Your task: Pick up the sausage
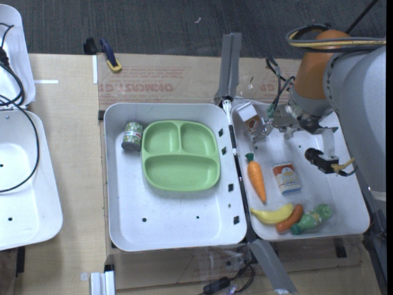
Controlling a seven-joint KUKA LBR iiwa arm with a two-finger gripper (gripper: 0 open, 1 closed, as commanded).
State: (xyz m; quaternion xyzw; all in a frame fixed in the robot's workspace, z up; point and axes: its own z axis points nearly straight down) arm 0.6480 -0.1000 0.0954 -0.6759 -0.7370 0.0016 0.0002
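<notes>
Right bin (344, 226): sausage (289, 219) lies near the front wall, touching a banana (272, 214) on its left, a green bottle (312, 219) just on its right. Carrot (256, 177) and small carton (287, 179) sit mid-bin. Gripper (261, 129) hangs over the bin's back left corner, well apart from the sausage; possibly open, but cannot tell. Left bin (116, 214): green divided plate (181, 155), small can (132, 135) just beside it.

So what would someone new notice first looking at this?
Probably the green divided plate in the middle of the left bin, with a small can lying beside it. Next, the grey arm with its orange band looming over the right bin, where a carrot, banana and sausage lie.
</notes>
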